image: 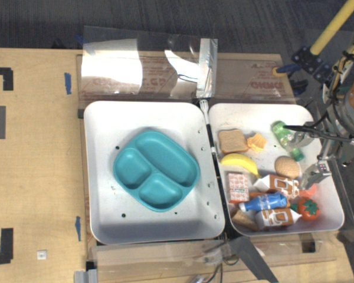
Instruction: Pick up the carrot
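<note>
The claw is seen at the right side of the right bin, low over the clutter, hung from the arm that enters at the frame's right edge. How far it is open cannot be told, and nothing is seen gripped in it.

The carrot is not identified with certainty. An orange-red sliver lies just below and slightly left of the claw, close to its tip, and is judged the likeliest candidate. So little of it is exposed that its long axis cannot be read. A rounder red piece with a green top, probably a tomato, sits just below it near the bin's lower right corner.

The remaining contents are taken to be toy food: a flat brown bread slice, a small orange wedge, a smooth curved banana, a tan bun, a glossy green piece, printed cartons and a blue bottle. They are packed close together, many touching.

In the left bin a teal plate with three compartments is set.
</note>
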`<state>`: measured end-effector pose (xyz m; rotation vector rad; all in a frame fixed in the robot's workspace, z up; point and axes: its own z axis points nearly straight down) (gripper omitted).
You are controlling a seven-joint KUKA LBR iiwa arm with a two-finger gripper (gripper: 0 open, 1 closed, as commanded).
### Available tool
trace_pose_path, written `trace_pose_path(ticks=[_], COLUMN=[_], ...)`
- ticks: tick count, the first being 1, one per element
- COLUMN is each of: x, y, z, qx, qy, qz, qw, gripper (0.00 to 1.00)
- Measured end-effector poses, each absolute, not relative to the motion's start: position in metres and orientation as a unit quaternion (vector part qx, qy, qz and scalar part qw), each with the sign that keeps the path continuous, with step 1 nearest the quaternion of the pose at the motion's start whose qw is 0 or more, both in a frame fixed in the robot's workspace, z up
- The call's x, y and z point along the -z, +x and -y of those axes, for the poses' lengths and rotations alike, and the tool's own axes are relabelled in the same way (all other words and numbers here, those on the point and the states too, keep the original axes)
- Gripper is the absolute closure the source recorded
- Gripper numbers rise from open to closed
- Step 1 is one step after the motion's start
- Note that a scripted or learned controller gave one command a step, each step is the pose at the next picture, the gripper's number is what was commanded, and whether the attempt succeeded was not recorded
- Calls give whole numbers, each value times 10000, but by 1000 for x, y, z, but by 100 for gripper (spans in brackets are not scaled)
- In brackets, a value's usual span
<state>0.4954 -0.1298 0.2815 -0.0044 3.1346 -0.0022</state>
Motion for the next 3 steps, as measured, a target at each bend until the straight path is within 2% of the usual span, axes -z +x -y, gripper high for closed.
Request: trace_pose_path(ticks=[1,2,3], x=[-194,-112,-88], y=[504,561,624], z=[102,149,98], qx=[-12,26,-13], qy=[-629,-408,2290], qz=[-9980,-9991,-9734], qw=[-13,138,59], gripper=[0,0,0])
